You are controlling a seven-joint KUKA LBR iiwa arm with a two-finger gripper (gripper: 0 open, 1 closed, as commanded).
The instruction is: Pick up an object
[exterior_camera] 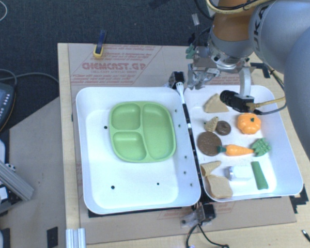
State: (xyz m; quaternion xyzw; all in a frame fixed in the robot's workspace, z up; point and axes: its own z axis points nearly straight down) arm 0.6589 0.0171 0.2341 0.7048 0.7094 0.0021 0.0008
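Note:
My gripper [198,79] hangs over the far left corner of the right bin [287,154], nothing visible in it. Just to its right lies a pale beige wedge [215,104]. Further along the bin are an orange pumpkin [248,123], a small cone [212,123], a small brown disc [223,128], a large brown cookie [209,143], a carrot [237,150] with a green leafy piece [261,147], a green bar [259,175], a tan wedge [211,167], a bread slice [219,186] and a small clear item [237,174].
The left bin [93,174] holds a light green divided plate [142,132]. A black divider rim [187,133] runs between the two bins. The grey arm [284,30] looms over the far right side. A yellow-and-blue clamp [99,46] sits on the board behind the bins.

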